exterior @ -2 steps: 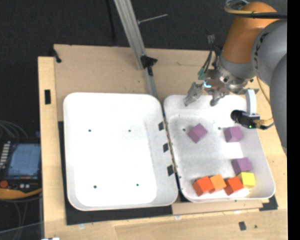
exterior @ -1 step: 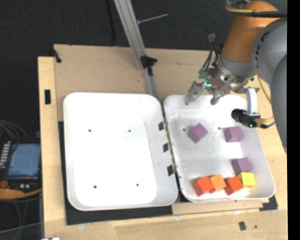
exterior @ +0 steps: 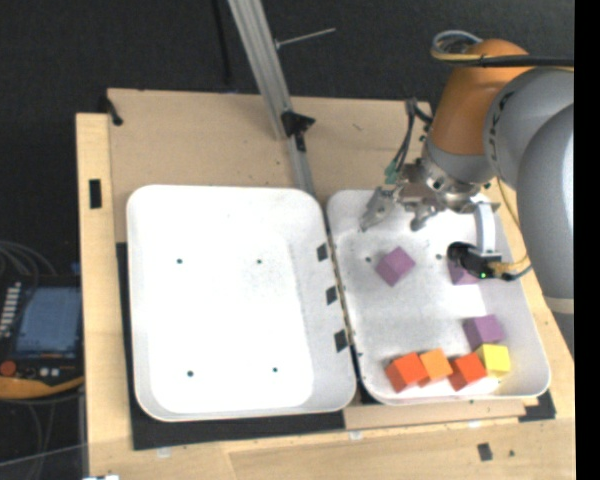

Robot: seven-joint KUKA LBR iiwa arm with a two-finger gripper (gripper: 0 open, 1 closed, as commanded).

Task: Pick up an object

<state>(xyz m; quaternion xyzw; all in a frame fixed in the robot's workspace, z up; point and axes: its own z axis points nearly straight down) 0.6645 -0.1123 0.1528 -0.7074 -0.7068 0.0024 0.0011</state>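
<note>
Orange blocks (exterior: 420, 368) along right bin (exterior: 380, 208) near edge; purple cube (exterior: 395, 266) below jaws (exterior: 392, 212), spread, holding nothing.

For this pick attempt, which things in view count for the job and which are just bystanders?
Job:
- tool, fingers spread, holding nothing
- purple cube nearest the tool
- other blocks in the right bin: purple block, yellow block, orange blocks, red block

Bystanders:
- left bin
- metal pole
- blue-screen device off the bench
</note>
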